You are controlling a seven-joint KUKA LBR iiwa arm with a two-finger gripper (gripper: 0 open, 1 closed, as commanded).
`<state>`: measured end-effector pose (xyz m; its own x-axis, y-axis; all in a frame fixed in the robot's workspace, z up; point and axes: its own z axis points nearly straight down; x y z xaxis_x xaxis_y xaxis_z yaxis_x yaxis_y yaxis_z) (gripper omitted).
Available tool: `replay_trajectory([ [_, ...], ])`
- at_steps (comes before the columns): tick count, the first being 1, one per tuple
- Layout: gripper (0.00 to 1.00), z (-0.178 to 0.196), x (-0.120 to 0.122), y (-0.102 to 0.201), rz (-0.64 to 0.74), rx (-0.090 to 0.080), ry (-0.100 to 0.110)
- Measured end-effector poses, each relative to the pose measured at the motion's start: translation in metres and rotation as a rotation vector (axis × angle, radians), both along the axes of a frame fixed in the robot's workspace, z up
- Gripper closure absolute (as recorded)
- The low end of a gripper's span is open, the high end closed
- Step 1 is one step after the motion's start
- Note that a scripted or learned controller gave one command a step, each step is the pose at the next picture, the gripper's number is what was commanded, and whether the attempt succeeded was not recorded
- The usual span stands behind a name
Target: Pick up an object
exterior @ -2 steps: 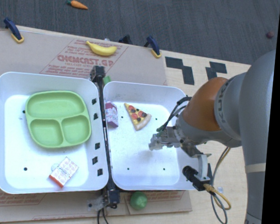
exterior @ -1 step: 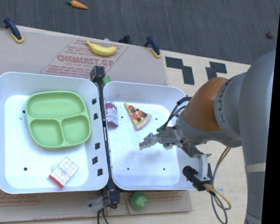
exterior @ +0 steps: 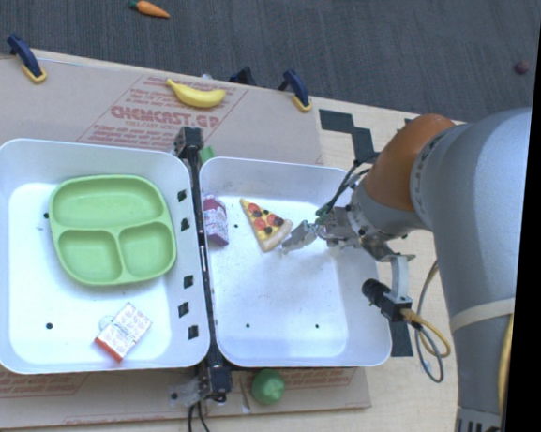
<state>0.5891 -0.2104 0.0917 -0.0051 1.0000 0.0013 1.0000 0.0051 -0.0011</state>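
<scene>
Operator: Hand (exterior: 299, 236) status?

Technician: Hand is sitting over the right bin (exterior: 335, 343), in the upper middle of that bin, right of frame centre. Its metal fingers (exterior: 289, 241) are pointing left toward the pizza slice (exterior: 266, 224). The fingertips are lying just beside the slice's right edge. Whether the fingers are spread or pressed together cannot be told at this angle, and nothing is showing between them.

Operator: Arm position?

Technician: The grey arm (exterior: 478, 210) is reaching in from the right of the frame, with the orange band (exterior: 402, 161) sitting above the wrist. A cable (exterior: 425, 332) is hanging below the wrist, past the bin's right rim.

Operator: Contents of the right bin?

Technician: The pizza slice is lying flat near the bin's upper left, tip pointing down and right. A small purple packet (exterior: 215, 221) is lying to its left, close to the divider between the bins.

Operator: Left bin (exterior: 6, 328)?

Technician: A green sectioned tray (exterior: 111, 228) is occupying the upper half. A small red-and-white box (exterior: 123, 329) is lying below it, toward the bin's lower right.

Operator: Items outside the bins?

Technician: A banana (exterior: 197, 92) is resting on the cardboard at the upper middle of the table (exterior: 64, 98). A green ball (exterior: 268, 385) is sitting just below the right bin's lower rim. A carrot (exterior: 151, 8) is lying on the floor at the upper left of the frame.
</scene>
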Motion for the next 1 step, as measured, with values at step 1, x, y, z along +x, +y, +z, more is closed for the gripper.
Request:
replay_trajectory([
  [1,0.00,0.0006,0.0632,0.0000,0.000,0.000,0.000],
])
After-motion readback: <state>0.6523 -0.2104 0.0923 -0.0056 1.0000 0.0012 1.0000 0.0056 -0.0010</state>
